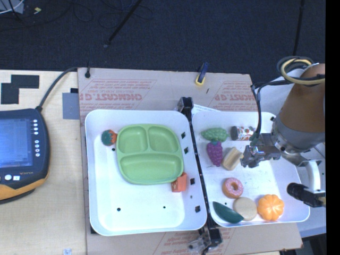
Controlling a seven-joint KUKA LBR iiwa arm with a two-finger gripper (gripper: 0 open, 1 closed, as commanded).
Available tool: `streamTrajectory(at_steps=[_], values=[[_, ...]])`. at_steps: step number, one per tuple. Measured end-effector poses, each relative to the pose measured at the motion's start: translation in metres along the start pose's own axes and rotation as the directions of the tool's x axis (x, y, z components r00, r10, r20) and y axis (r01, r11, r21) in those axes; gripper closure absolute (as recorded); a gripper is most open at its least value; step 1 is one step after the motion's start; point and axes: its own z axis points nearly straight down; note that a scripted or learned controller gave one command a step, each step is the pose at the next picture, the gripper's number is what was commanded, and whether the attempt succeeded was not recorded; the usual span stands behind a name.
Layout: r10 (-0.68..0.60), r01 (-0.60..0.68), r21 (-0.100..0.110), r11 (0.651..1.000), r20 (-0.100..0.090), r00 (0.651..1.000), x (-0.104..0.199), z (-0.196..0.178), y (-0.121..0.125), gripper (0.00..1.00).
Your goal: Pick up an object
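Arm enters at frame right; tool (254, 157) low over the right bin (297, 217), mid-right of frame. Jaw state: cannot tell, nothing visibly held.

Right bin contents: tan block (231, 158) just left of the tool, purple grapes (214, 152) beside it, green leafy piece (214, 135) above, small can (241, 133) upper centre. Lower down: pink donut (232, 187), beige round piece (245, 207), orange pumpkin (270, 206), dark green piece (227, 212).

Left bin (101, 211): green divided plate (149, 154), red block (180, 183) at its lower right edge, small orange-green item (109, 137) upper left.

Tablet pendant (21, 153) on tabletop (48, 217), far left.
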Motion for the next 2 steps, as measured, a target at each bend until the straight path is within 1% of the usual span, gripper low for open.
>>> streamTrajectory(at_steps=[1,2], values=[[0.001,-0.001,0.001,1.0,0.001,1.0,0.032,0.003,-0.006,1.0],[0.002,-0.002,-0.003,1.0,0.002,1.0,0.03,-0.015,-0.008,1.0]])
